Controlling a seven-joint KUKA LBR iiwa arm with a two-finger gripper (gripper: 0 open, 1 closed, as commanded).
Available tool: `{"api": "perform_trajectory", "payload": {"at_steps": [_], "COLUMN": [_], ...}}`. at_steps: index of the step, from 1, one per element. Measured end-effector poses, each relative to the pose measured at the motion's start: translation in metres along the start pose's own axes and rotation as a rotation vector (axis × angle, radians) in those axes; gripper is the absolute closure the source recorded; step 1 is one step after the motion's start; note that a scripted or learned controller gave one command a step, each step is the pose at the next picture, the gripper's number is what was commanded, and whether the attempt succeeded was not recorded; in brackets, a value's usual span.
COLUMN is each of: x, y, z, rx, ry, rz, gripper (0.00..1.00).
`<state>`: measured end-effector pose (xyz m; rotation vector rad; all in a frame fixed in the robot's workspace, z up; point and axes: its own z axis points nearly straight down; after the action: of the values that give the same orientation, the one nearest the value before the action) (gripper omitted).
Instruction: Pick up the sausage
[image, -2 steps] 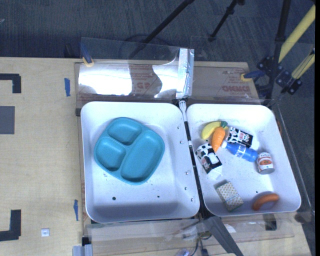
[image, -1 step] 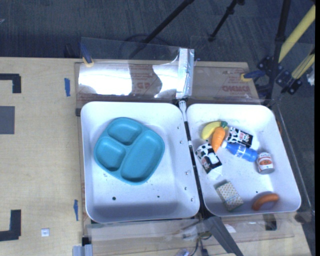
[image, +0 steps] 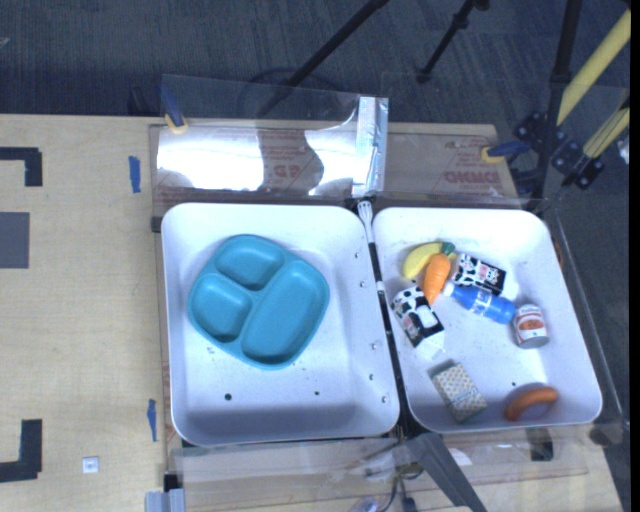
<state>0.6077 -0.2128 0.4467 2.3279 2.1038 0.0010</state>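
1. The sausage (image: 530, 401) lies in the right bin (image: 575, 330), near its front right corner, touching nothing else.
2. A can (image: 530, 326) sits just behind the sausage, and a speckled block (image: 458, 390) lies to its left.
3. Farther back lie a bottle (image: 485, 290), a carrot (image: 436, 275), a banana (image: 420, 258) and a cow-patterned carton (image: 418, 315).
4. The left bin (image: 200, 400) holds a blue divided plate (image: 260, 298).
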Motion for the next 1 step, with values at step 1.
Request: {"api": "perform_trajectory", "payload": {"at_steps": [1], "x": [0.0002], "y": [0.001], "z": [-0.0111], "rx": [-0.004], "ry": [-0.002], "rz": [-0.002], "gripper": [1.0]}}
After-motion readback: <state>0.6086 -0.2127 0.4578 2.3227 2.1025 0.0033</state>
